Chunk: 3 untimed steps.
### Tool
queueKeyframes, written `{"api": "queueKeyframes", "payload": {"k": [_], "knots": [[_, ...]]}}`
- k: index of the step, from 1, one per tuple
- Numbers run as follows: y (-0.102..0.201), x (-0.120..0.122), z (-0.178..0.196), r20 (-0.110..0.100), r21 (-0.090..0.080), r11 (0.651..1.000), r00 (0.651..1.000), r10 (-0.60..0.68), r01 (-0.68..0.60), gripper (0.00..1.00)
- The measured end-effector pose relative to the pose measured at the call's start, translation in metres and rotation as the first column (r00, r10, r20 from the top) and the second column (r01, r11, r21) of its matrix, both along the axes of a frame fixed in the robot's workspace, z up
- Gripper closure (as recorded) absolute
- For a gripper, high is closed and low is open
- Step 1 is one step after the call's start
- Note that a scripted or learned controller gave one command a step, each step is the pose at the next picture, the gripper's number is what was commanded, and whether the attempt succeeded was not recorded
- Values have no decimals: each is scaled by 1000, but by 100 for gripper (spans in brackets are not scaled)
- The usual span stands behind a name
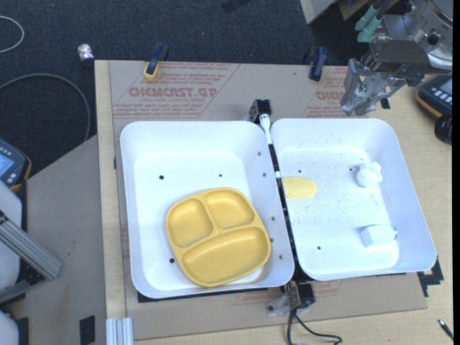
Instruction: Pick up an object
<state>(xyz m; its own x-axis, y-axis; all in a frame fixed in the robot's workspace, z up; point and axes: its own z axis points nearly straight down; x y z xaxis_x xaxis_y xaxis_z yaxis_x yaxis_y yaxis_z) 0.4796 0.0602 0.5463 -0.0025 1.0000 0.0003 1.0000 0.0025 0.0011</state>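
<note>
Pincer hovers above the far rim of the right bin; whether it is spread or pressed together I cannot tell.

Yellow divided plate lies in the left bin; a flat yellow piece and two small white objects rest in the right bin.

The tabletop was covered by a brown cardboard sheet printed with red lettering along its far edge. Two clamps, one yellow-tipped and one blue, were fixed at that far edge. Two shallow white bins were set side by side on it, the left bin and the right bin touching along the middle. A small black fitting was seen at the far end of their seam.
</note>
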Motion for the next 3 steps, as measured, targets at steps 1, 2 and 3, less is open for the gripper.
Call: {"api": "queueKeyframes", "payload": {"k": [1, 2, 3], "knots": [[-22, -2, -154, -18, -3, 1000, 1000, -6, 6, 100], [-21, 1, -136, 4, 0, 1000, 1000, -3, 3, 100], [23, -1, -159, -7, 0, 1000, 1000, 3, -3, 100]]}}
